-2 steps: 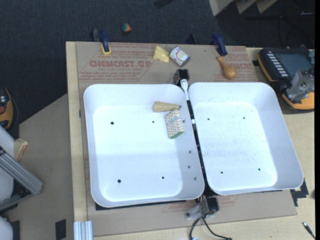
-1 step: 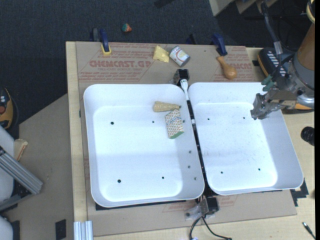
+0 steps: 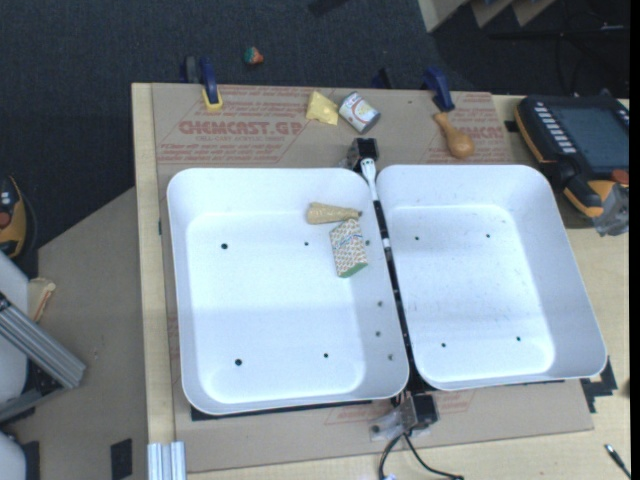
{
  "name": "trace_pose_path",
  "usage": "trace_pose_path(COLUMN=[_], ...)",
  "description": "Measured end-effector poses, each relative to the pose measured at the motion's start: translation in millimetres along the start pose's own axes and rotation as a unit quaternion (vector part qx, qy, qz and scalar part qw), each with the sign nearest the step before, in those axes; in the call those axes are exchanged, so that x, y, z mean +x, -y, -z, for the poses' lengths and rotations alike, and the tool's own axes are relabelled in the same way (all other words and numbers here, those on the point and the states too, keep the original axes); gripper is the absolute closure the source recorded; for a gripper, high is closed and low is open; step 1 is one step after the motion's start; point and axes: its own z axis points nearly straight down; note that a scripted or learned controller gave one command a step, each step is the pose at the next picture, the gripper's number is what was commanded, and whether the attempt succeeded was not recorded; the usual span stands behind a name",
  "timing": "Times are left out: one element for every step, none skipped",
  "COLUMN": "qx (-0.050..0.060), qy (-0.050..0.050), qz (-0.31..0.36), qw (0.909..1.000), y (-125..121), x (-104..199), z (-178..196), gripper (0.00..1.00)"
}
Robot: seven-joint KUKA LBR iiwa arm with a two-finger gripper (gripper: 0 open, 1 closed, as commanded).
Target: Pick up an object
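Lying in the left bin [image 3: 200, 298], toward its far right corner, are two small things: a tan, cone-shaped piece [image 3: 330, 213] on its side and, just nearer the front and touching or almost touching it, a small packet with a green-and-white pattern [image 3: 348, 247]. Both sit close to the wall shared with the right bin [image 3: 560, 298]. Whether the claw is spread, pressed together or pinching anything cannot be told. On the brown board [image 3: 250, 126] behind the bins rest a yellow wedge [image 3: 321, 109] and, just beside it, a small white box [image 3: 359, 112], both near the board's far edge at its middle. A wooden-looking piece with a round end [image 3: 453, 136] lies toward the board's far right corner. Blue clamps [image 3: 209, 80] grip the far edge. A black tablet-like device [image 3: 580, 133] sits at the bench's right edge.
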Motion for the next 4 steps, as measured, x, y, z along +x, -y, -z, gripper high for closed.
trace_pose_path(qx=[-0.001, 0.010, -0.008, -0.003], qy=[0.000, -0.007, 0.000, 0.000], qz=[0.003, 0.006, 0.007, 0.003], qw=[1.0000, 0.9999, 0.9999, 1.0000], y=[5, 8, 4, 4], x=[-52, -27, -6, -52], z=[48, -108, 94, 158], gripper=[1.00, 1.00, 1.00, 1.00])
